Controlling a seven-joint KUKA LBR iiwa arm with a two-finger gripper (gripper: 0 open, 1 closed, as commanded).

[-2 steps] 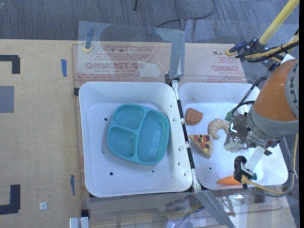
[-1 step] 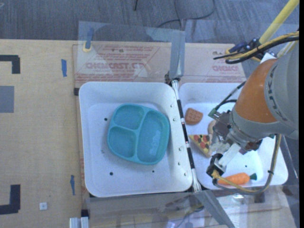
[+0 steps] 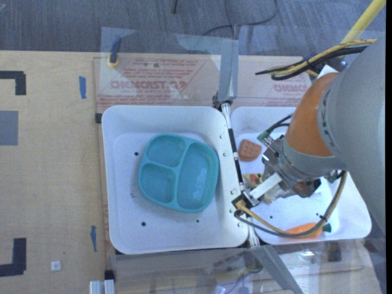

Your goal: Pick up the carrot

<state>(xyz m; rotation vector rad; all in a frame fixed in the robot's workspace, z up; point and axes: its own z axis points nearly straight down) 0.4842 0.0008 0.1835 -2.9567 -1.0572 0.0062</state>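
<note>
The carrot (image 3: 302, 229) lies just on the near side of the claw (image 3: 303, 187), apart from it. Whether the claw is spread or pressed together, I cannot tell. The carrot looks light, stiff and smooth; best pinched mid-body, across its width.
</note>
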